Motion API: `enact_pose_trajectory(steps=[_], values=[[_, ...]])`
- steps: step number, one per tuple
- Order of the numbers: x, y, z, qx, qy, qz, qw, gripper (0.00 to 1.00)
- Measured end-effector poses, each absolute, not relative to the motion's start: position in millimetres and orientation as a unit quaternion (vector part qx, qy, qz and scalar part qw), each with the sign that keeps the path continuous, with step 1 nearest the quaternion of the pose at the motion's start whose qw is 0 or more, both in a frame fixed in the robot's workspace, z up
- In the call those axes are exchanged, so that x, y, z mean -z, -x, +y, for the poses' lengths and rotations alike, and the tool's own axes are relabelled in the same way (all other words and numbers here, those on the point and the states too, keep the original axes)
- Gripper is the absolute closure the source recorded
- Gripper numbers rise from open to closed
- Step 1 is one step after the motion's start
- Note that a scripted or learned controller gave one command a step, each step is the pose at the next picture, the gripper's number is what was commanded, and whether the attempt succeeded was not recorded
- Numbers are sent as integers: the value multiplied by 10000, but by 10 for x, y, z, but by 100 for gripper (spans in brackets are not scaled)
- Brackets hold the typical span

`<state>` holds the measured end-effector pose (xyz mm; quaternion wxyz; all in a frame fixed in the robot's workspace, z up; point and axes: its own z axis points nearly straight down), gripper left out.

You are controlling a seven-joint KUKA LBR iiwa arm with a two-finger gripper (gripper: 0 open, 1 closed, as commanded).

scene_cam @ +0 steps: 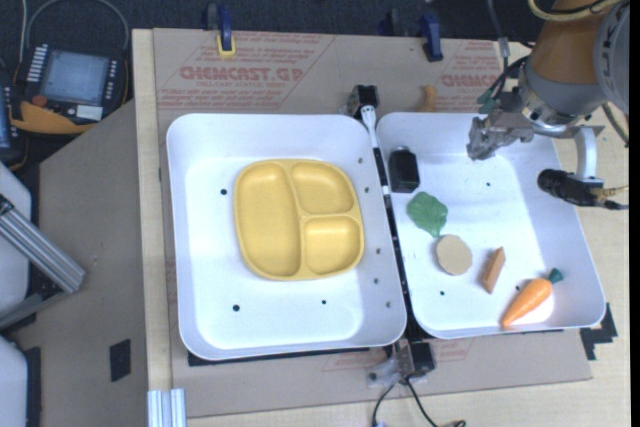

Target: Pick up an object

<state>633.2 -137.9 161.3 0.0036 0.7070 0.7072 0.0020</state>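
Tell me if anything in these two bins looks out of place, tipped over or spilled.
Nothing stands out. The yellow divided plate lies flat in the left bin. In the right bin the green piece, tan round piece, brown stick, carrot and black block lie apart, unspilled. The pincer hangs above that bin's far side.

glossy white plastic bins [200, 245], matt yellow tray [298, 217]

Yellow plate [298, 217] in white bin [200, 215]; orange carrot [527, 301] (green top), green leaf [428, 212], tan disc [453, 255].
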Motion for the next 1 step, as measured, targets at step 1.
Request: enact_pose_trajectory(steps=[1], values=[[-2101,-6279,-1319,-17,-7067,7075,31,100]])
